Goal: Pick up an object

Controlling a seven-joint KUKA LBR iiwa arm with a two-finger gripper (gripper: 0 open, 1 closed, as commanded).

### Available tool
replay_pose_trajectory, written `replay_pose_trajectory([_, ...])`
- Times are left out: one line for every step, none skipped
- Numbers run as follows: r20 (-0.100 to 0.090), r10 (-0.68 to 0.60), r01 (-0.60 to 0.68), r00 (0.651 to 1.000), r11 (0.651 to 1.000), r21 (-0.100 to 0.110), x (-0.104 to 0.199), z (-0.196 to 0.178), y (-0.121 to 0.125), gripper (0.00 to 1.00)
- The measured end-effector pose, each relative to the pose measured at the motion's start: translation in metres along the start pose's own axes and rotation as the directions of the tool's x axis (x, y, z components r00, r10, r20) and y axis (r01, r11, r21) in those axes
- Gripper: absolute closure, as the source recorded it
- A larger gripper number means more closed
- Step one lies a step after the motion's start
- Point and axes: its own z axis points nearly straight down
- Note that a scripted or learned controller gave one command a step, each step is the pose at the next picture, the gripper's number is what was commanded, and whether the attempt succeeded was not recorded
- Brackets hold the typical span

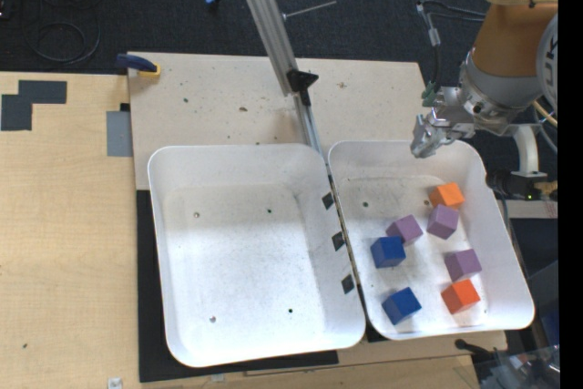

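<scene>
The blocks lie loose in the right bin [496,196], all well below and in front of the jaws: an orange cube [447,194] nearest, then two purple cubes [443,220] [405,229] just past it, a blue cube [387,251] beside those, and farther off a third purple one [463,263], a red-orange one [461,294] and a second blue one [401,304]. I judge them light and rigid, probably foam or painted wood, with flat faces that should not slip much. I would take one across two opposite flat sides, not corner to corner. The orange cube sits touching or nearly touching the purple one beneath it, so I would squeeze along the free sides there. The gripper [426,141] hangs over the bin's far rim, clear of every block, nothing in it; whether the jaws are open or closed I cannot tell. The arm [510,32] comes in from behind, wrist bent downward.
</scene>
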Motion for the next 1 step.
replay_pose_trajectory([-0.003, -0.005, 0.005, 1.000, 1.000, 0.007, 0.0544, -0.0020, -0.0042, 1.00])
